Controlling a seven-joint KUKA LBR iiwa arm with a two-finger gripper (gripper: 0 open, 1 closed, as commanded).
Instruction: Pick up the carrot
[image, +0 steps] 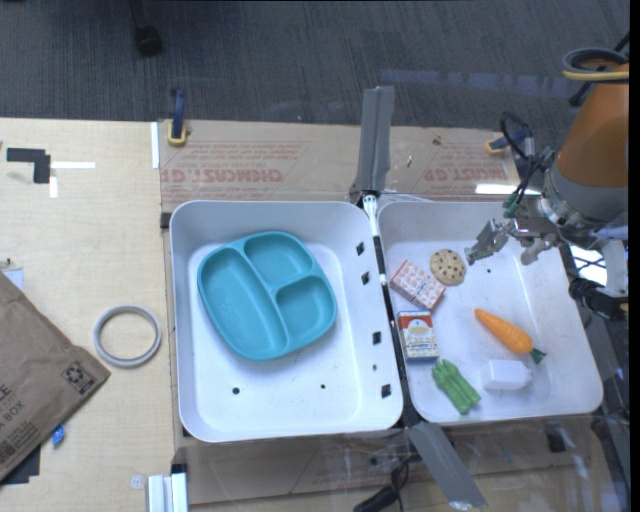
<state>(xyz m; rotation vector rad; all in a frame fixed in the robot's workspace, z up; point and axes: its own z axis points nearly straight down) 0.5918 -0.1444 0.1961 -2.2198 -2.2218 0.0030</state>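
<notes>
The gripper (506, 242) hangs over the far part of the right bin (560, 400), near its far right corner. Its two fingers stand apart, spread open, and nothing lies between them. It touches none of the things in the bin.

The carrot (504, 331) lies on the floor of the right bin, toward the right wall and about midway between the far and near edges, its green end pointing to the near right. It is well apart from the gripper. Just beside it on the near side lies a white block (506, 375).

A cookie (447, 266) lies in the far middle of that bin, close to the fingers but clear of them. A red-and-white box (417, 284) sits by the left wall, and a carton (418, 335) with a red top lies just nearer; their print is too small to read. A green vegetable (455, 386) lies near the near edge.

The left bin (200, 400) bears a blue divided plate (267, 294) with three wells.

On the bench (80, 250) beyond the bins, a cardboard sheet (260, 165) carries red print, upside down, which cannot be read with certainty. A tape roll (127, 334) lies left of the bins, and a brown box (35, 385) at the left edge.
</notes>
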